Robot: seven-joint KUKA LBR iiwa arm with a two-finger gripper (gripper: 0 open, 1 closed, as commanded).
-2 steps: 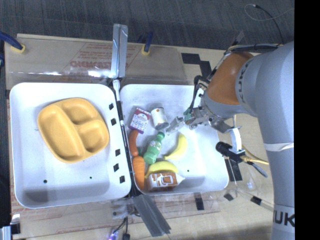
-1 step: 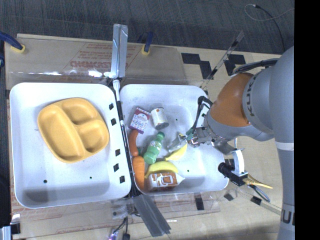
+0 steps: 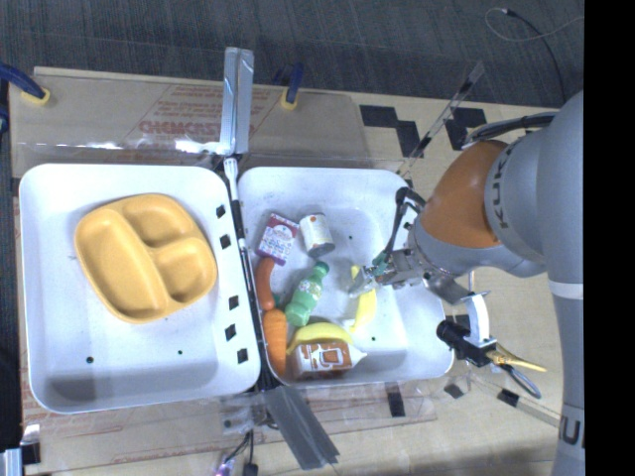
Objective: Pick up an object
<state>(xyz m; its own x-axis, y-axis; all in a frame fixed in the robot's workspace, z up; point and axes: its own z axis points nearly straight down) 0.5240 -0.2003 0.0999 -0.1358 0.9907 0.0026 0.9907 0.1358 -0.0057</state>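
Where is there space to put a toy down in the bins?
Left bin: bare floor below and right of the yellow divided plate. Right bin: a strip along its top wall, above the small can. Crowded lower down around the green bottle, banana and gripper.

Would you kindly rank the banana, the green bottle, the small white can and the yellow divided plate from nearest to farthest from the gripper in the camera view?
From the gripper, in the right bin:
1. Banana, just below it.
2. Green bottle, to its left, mid-bin.
3. Small white can, up and left; close to the bottle's rank, yet slightly farther.
4. Yellow divided plate, far left, in the other bin.
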